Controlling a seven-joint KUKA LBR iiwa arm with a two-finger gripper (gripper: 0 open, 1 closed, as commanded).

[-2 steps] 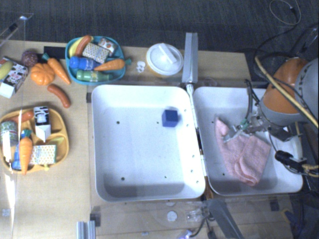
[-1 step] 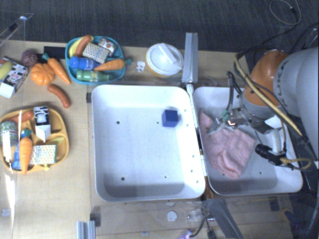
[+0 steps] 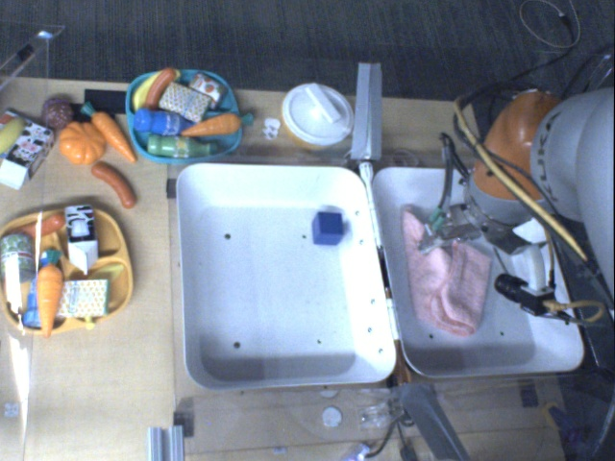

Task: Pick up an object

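A small blue cube (image 3: 329, 227) is lying in the left bin (image 3: 221, 353), near that bin's upper right corner and just left of the divider between the bins. To the right of the divider, a crumpled pink cloth (image 3: 447, 281) is being kept in the right bin (image 3: 500, 353). The gripper (image 3: 437, 227) is being held over the cloth's upper edge, well apart from the cube; whether it is released or clenched cannot be told.
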